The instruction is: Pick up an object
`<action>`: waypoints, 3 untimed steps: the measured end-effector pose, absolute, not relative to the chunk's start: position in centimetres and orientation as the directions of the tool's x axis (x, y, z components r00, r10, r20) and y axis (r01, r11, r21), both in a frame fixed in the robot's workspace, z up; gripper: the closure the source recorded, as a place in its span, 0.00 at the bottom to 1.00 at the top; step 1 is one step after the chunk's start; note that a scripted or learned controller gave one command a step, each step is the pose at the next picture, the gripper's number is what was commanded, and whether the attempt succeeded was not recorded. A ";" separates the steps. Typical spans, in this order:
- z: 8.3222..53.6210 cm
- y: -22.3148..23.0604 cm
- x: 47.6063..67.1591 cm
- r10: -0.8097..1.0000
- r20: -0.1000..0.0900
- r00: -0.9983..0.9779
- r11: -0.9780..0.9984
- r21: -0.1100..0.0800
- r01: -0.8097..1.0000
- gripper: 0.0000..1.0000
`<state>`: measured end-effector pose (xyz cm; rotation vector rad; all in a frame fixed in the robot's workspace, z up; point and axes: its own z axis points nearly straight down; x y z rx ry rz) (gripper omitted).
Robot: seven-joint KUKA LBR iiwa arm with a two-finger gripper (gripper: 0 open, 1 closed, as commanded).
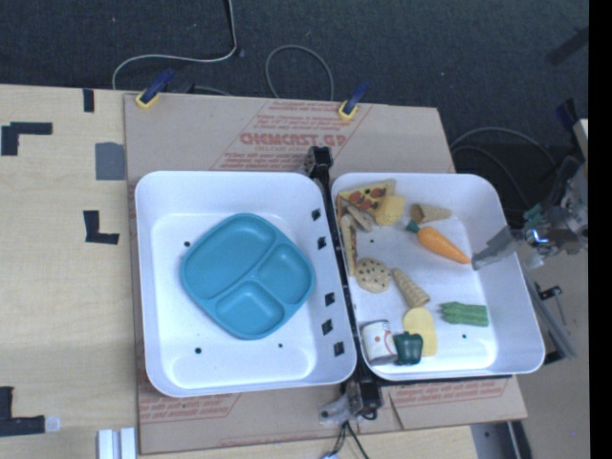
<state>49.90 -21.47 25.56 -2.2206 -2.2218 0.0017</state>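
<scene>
The right bin (507, 285) holds several toy foods. An orange carrot (442, 243) lies near its middle right, with a pizza slice (368, 199) at the far left corner and a cookie (373, 275) beside a cone (411, 289). Toward the front lie a green pickle (464, 314), a yellow piece (422, 331), a dark green pepper (408, 349) and a small white can (376, 338). My gripper (488, 254) reaches in over the bin's right wall, its tip just right of the carrot's thick end. I see nothing held in it.
The left bin (153, 256) contains a blue divided plate (249, 275). Both bins sit on a cardboard sheet (277, 132) held by clamps at the back. Cables run along the far side and at the right.
</scene>
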 end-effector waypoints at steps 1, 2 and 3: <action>16.6 -15.4 59.4 1.000 0.000 -0.009 0.009 0.002 1.000 0.00; 8.2 -15.4 65.8 1.000 0.002 0.000 0.000 -0.024 1.000 0.00; 8.3 -15.5 66.3 1.000 0.001 0.005 -0.005 -0.029 1.000 0.00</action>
